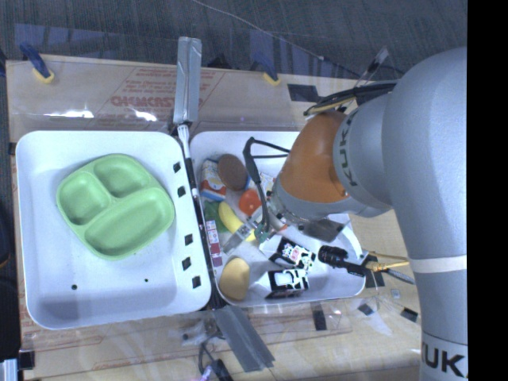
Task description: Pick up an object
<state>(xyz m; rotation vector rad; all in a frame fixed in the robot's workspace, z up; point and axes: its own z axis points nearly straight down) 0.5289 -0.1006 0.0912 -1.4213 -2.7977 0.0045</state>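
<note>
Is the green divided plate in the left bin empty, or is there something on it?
Empty. The green divided plate lies flat in the left bin, and all three compartments show bare green.

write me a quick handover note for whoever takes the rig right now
End effector: low in the right white bin, over the toy pile; its grip can't be read from this view.
Things: yellow banana-shaped toy, small red ball, brown oval piece and black-and-white patterned toy all lie in the right bin. The green divided plastic plate sits in the left white bin.
Done: no pick confirmed.
Left: grasp and lift one object.
</note>
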